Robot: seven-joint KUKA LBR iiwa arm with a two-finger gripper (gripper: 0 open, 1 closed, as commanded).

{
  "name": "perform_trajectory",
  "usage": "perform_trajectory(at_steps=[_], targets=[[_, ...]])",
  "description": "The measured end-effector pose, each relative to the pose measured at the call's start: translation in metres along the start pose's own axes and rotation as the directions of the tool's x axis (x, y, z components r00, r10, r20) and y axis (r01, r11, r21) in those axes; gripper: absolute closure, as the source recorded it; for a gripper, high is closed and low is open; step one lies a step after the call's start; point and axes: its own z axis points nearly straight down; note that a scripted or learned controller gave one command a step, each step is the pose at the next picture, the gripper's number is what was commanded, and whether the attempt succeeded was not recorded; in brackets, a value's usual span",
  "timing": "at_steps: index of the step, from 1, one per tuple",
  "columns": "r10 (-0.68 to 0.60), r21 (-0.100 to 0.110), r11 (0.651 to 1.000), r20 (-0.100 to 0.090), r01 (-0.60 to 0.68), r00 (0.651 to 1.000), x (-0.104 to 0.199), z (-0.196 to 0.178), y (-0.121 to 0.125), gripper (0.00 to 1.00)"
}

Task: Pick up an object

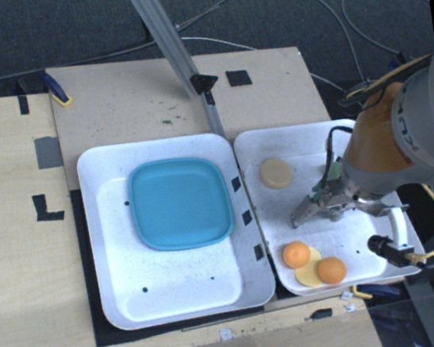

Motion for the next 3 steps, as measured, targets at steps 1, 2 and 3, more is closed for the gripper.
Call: perform_trajectory(at_steps=[1, 2, 3], targets=[[0.001, -0.003, 1.000, 0.002, -0.001, 1.000, -0.001, -0.012, 0.001, 1.00], [-0.001, -0.003, 1.000, 0.000, 0.001, 1.000, 0.003, -0.073, 0.005, 1.00], [0.000, -0.002, 1.000, 0.000, 0.000, 1.000, 0.003, -0.115, 0.006, 1.00]])
